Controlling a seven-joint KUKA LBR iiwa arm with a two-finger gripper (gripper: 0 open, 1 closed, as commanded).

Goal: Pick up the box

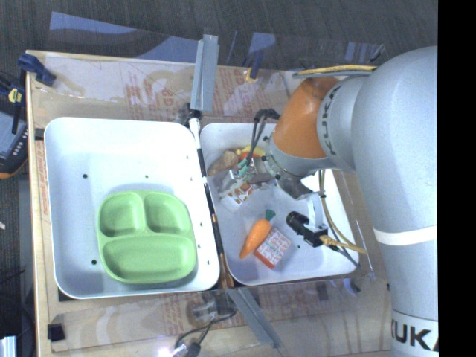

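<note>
The arm (387, 162) reaches in from three o'clock, its big grey body covering the right side of the right bin (297, 274) and its orange band (301, 121) sitting over that bin's upper edge. Below the band the wrist points down and to the left, ending in the gripper (249, 171) near the upper left part of the right bin. Whether the fingers are open or closed cannot be told; they are lost among clutter and the wrist's own hardware.

The box (272, 248), a small red and white carton, lies flat on the floor of the right bin toward six o'clock. It is at about five o'clock from the gripper and apart from it, with bare white floor between them. Nothing of the box sits between the fingers. An orange toy carrot (256, 237) with a green top lies just beside the box at its nine o'clock side, slanted, and seems to touch it.

A small heap of mixed objects (236, 171), too jumbled to name, lies right at the gripper's tip.

In the left bin (74, 147), at nine o'clock on the bench (111, 88), a green divided tray (147, 236) with three compartments rests near the bottom.
</note>
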